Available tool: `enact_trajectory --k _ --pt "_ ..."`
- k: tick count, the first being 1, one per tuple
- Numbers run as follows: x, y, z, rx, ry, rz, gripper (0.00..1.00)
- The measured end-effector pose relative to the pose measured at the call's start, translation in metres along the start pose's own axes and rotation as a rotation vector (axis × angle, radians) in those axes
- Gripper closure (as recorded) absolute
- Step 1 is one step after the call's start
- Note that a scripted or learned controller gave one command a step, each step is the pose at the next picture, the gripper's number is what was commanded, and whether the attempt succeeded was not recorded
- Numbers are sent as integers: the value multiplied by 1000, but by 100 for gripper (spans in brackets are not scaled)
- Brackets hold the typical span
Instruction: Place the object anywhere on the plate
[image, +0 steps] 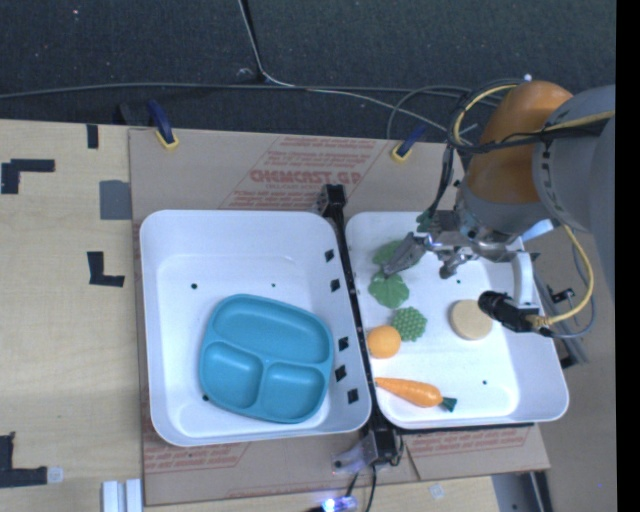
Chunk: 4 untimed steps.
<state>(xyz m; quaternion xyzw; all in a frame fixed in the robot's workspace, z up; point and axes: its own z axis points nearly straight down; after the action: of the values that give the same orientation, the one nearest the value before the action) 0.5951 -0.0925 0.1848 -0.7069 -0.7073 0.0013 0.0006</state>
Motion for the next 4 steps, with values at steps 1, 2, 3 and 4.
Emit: enact_trajectory --k 1,2,3,4 --pt "-1 -8 61 3 1 0 0" --pt "0 -8 48 1 1 -2 100" --pt "7 -6 -12 -5 1 -1 100" --pt "9 -5 -75 -7 0 -1 100"
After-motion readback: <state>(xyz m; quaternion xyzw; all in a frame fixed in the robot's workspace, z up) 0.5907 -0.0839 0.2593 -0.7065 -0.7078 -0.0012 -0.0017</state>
